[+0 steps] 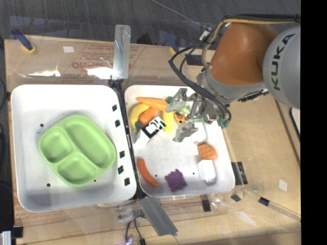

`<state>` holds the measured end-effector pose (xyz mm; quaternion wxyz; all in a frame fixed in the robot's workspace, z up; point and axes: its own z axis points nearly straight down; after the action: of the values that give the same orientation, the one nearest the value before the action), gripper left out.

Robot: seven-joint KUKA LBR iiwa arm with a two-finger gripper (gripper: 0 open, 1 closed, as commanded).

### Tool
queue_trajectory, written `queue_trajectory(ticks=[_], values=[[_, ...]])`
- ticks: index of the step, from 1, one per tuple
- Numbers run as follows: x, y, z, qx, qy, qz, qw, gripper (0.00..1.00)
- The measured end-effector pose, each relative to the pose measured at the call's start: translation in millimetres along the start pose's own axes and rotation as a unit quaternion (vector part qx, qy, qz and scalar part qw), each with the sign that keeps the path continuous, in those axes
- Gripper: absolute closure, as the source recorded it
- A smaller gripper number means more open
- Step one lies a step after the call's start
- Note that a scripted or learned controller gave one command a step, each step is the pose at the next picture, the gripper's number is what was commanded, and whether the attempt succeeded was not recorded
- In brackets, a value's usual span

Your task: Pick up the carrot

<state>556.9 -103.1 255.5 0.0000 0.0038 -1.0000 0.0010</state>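
The pincer (pixel 183 117) hung low over the far half of the right-hand bin (pixel 225 180), its metal fingers (pixel 184 130) pointing down toward the white floor; whether they were apart or together could not be told from the slanted view, and nothing could be made out between them. The carrot (pixel 151 102) lay just to the far-left of the pincer, stretched along the bin's back wall, with a banana (pixel 135 115) and a second orange piece (pixel 147 116) crowded against it and a black-and-white tag (pixel 155 127) beside those. Nearer than the pincer lay a waffle-like orange piece (pixel 207 151) and a white block (pixel 207 170), a purple grape bunch (pixel 175 179), and a reddish sausage (pixel 146 172) by the bin's left wall. Well to the pincer's left, in the other bin (pixel 25 98), sat a green divided plate (pixel 76 149). Both bins rested on the tabletop (pixel 271 162).
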Motion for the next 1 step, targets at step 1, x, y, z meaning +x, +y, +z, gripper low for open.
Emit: queue_trajectory(ticks=[1], values=[[-46.6,-42.9,97.1,-0.002,0.004,-0.055,0.9985,0.00]])
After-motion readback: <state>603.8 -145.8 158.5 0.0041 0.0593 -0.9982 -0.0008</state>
